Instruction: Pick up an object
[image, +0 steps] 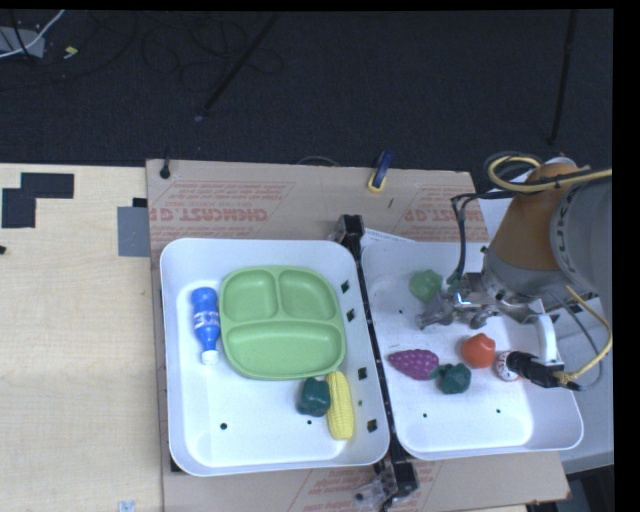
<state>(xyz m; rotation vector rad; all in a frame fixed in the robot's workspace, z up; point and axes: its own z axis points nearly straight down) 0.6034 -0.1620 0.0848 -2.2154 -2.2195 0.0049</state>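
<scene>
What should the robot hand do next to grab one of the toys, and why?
Probably shift a little down the view, over the orange toy, and then lower. The gripper sits in the right bin with no toy seen between its fingers. The orange toy lies just below it, apart from the purple grapes.

Cardboard sheet (300, 205) under the bins: red printed lettering, upside down, not legible | blue bottle (205, 322) label: unreadable

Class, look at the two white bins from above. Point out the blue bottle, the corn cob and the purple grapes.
blue bottle (204, 320): camera view, middle of its body.
corn cob (340, 405): camera view, middle of the cob.
purple grapes (413, 362): camera view, centre of the bunch.
</scene>
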